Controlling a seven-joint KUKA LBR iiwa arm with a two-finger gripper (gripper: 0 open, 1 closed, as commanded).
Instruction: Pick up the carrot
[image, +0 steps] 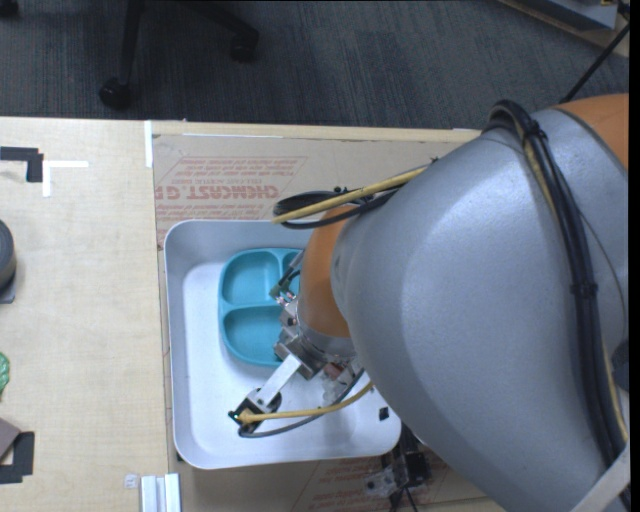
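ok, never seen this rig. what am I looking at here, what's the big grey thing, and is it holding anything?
There is one camera, fixed above the bench and looking down at a slant. The big grey shape is a robot arm reaching in from the right. It is close to the lens, so it looks huge. The orange band sits just above its wrist. Below that is the gripper, a two-finger claw, down in a shallow white bin. In the bin lies a blue divided tray, partly covered by the arm. The bin stands on a sheet of cardboard with red print. The job is to pick up a carrot. The arm hides much of the bin, so I cannot tell whether anything is held.
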